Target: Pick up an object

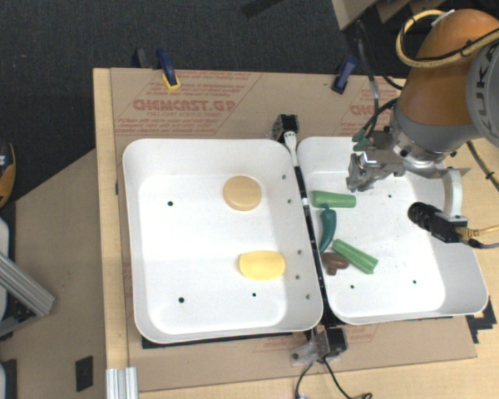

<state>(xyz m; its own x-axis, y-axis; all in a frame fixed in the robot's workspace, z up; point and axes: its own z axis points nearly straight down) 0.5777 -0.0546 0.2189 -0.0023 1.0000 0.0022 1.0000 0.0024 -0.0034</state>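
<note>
Hovering: we see the gripper (362, 175) poised over the back of the right bin (449, 302), just above and right of a green stick (333, 199).
Pincer: we see nothing between its fingers, and we cannot tell how wide they stand.
Targets: in the right bin, along its left wall, we count the green stick, a teal curved piece (328, 225), a second green stick (354, 256) and a small brown piece (336, 263); the last three touch or overlap.
Left bin (150, 248): we see a tan disc (243, 194) and a yellow oval (262, 265), well apart.
Risk one: we judge a descent here may land beside the nearest stick and close on air.
Risk two: we judge the bin's wall may block a finger.
Risk three: we judge the crowded pieces may shift or come up two at once.
</note>
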